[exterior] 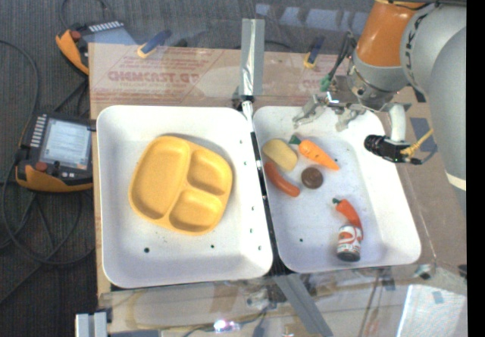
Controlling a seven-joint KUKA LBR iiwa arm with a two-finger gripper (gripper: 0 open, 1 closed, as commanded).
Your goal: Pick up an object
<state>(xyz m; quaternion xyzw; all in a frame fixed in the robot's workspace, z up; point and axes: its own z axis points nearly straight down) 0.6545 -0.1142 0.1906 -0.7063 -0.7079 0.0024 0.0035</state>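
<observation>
My gripper (327,111) hangs over the far edge of the right bin (394,210), its two metal fingers (309,110) spread apart with nothing between them. Just in front of it lie an orange carrot (317,153) and a pale yellow potato-like piece (280,153). A red sausage-shaped piece (282,179) lies along the bin's left side, with a brown round disc (311,177) beside it. Nearer the front are a small red-orange pepper (346,211) and a small can with a red and white label (348,242).
The left bin (114,252) holds a yellow divided tray (182,184). A metal post (251,63) rises between the bins at the back. A handheld pendant (54,152) and cables lie on the floor to the left. The arm's grey body fills the upper right.
</observation>
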